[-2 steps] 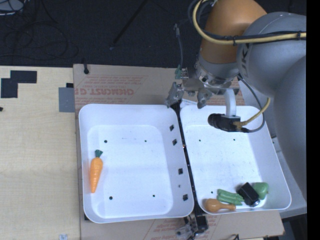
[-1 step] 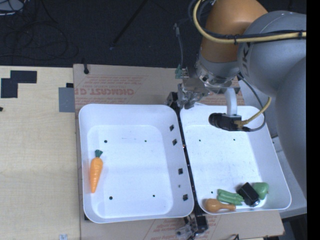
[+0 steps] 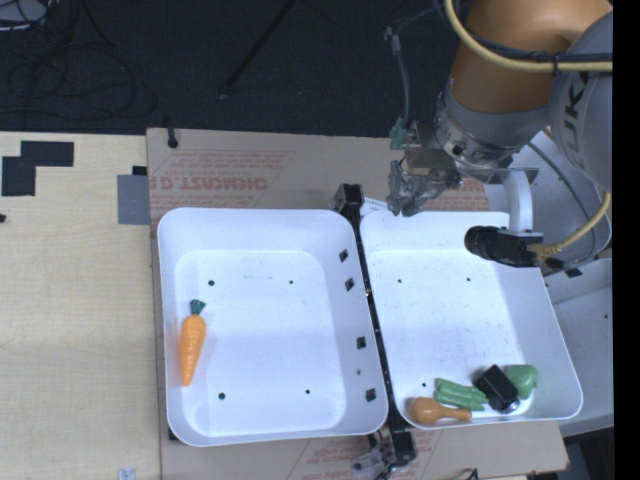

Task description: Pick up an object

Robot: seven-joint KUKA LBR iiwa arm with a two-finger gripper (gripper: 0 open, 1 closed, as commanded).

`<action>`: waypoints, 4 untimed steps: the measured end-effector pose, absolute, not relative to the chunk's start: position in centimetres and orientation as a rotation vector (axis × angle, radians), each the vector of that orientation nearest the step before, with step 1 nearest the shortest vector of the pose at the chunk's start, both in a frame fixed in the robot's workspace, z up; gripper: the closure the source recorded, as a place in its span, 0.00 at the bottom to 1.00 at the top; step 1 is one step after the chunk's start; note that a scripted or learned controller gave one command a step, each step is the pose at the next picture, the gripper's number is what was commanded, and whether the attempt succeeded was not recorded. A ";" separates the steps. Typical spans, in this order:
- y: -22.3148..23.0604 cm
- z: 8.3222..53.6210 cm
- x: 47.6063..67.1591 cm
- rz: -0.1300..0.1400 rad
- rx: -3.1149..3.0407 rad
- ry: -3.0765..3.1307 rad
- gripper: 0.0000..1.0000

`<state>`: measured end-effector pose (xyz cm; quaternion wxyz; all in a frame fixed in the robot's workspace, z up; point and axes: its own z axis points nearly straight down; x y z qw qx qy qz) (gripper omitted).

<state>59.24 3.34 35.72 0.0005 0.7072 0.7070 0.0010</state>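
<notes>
Currently | gripper [image 3: 408, 200] above right bin's [image 3: 545, 298] far rim, jaw opening cannot be made out, nothing seen held | toy carrot [image 3: 191, 341] lies alone in left bin [image 3: 255, 223], near its left wall | likely light, rigid, smooth plastic; grasp across mid-body

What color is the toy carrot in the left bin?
Orange with a green top, seen in the camera view: the carrot lies in the left bin.

Even overhead light, bright on both white bins [image 3: 300, 230] — interiors near washed out. Soft faint shadows. Background top dark, underexposed. Slight overall softness — mild grain.
</notes>
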 end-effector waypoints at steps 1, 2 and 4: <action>5.7 49.4 61.8 0.017 2.211 2.219 1.00; 3.2 34.9 64.4 -0.018 2.230 2.224 1.00; -7.8 31.6 61.4 -0.013 2.230 2.222 1.00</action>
